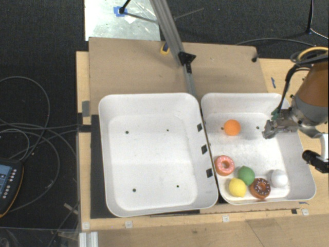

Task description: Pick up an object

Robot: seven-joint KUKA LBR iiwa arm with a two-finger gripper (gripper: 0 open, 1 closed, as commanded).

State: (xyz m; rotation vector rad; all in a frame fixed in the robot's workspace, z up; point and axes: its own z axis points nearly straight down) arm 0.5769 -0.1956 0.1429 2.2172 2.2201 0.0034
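Approach step: my gripper (271, 129) hangs beside the orange ball (232, 127); its opening I cannot tell; next, descend over the ball.

orange ball (232, 127), pink donut (224, 165), green ball (246, 175), yellow lemon (237, 187), chocolate donut (260, 188), white ball (278, 178) in right bin (257, 109)

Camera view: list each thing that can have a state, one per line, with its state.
hand: over the right bin's far right side, nothing seen in it.
orange ball: lying alone, far part of the right bin.
pink donut: flat, by the bin's left wall.
green ball, yellow ball, chocolate donut, white ball: clustered at the near edge.
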